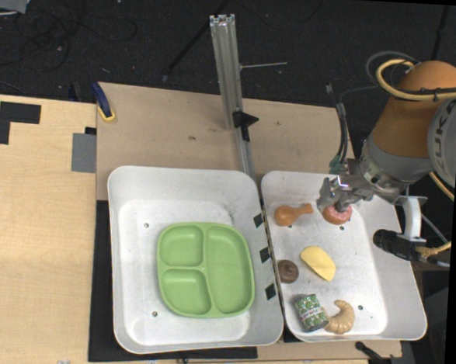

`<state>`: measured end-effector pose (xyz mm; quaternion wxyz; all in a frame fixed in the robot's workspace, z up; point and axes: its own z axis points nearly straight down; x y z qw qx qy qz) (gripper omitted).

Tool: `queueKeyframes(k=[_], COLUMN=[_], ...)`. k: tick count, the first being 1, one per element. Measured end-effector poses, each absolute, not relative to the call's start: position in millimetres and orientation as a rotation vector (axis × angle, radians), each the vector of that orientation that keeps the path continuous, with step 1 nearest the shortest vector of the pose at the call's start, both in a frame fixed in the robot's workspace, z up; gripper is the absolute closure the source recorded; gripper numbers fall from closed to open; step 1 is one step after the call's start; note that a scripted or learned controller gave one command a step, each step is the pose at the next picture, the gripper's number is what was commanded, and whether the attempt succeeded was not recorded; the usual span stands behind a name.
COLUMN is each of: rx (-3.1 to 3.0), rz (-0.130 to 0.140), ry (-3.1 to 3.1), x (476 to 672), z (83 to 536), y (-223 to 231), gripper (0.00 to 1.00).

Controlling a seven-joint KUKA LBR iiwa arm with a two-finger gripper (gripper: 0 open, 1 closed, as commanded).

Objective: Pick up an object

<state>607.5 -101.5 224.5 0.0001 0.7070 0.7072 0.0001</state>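
Observation:
My gripper (336, 199) hangs over the far part of the right bin (380, 285), directly above a pink round object (337, 215) and touching or almost touching its top. An orange drumstick-shaped piece (292, 214) lies just left of it. Nearer the front lie a yellow wedge (318, 262), a small brown ring (287, 271), a green patterned packet (308, 311) and a tan croissant (341, 317).
The left bin (130, 186) holds a green divided plate (205, 269). A metal post (229, 76) rises behind the bins' shared edge. Cables and a black part (395, 243) of the arm reach over the right bin's right side.

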Motion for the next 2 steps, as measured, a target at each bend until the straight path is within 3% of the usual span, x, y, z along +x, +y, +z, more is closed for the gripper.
queueKeyframes(k=[2], rx=[2.217], rz=[0.001], ry=[2.229], x=[617.0], z=[240], y=[-1], gripper=[1.00])
